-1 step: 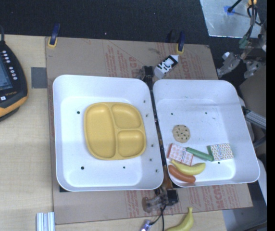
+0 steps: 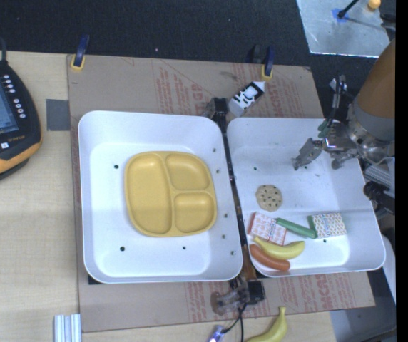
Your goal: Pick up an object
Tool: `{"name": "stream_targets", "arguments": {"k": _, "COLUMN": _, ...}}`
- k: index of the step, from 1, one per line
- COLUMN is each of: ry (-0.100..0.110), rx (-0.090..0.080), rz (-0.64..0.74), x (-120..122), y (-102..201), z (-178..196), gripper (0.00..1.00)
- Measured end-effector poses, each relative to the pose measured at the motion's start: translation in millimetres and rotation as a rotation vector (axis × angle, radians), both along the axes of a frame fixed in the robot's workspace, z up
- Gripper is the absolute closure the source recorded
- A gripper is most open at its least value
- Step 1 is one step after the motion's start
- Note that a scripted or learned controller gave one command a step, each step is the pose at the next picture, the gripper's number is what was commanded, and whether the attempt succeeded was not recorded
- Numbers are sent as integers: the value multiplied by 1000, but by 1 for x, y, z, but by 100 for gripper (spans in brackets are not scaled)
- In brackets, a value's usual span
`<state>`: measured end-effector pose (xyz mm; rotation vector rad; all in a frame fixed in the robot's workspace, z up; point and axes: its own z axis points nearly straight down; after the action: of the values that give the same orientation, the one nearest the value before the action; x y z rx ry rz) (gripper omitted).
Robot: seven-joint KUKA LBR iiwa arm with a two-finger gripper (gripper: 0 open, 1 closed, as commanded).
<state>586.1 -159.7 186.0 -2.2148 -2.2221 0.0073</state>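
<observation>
The claw (image 2: 319,155) hangs over the upper part of the right bin (image 2: 261,135), its two fingers spread apart with bare white floor showing between them, pinching nothing; the arm (image 2: 379,95) comes in from three o'clock, which is likely why the fingers slant toward the bin's middle rather than straight down. From the claw, the nearest candidate is the cookie (image 2: 268,197) at about seven o'clock, lying flat and apart from the rest; being round, it has no long axis to speak of. Further on toward six o'clock the other things crowd the bin's near wall, probably having slid or been dropped there: a red-and-white packet (image 2: 262,227), a green stick (image 2: 295,228) running from ten to four o'clock, and a patterned block (image 2: 329,224) at its far end. Below these the banana (image 2: 284,249) lies with its long axis roughly nine to three, ends curling up, touching the hot dog (image 2: 269,259), which points from ten to four. I judge the cookie the easiest pick, since it stands clear of its neighbours. At nine o'clock, well apart, the left bin (image 2: 97,191) holds a yellow divided plate (image 2: 170,193), flat and centred.
</observation>
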Motion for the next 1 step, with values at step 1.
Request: {"name": "stream_targets", "arguments": {"k": 1, "ry": 0, "rx": 1, "rz": 0, "x": -40, "y": 44, "z": -95, "gripper": 0}}
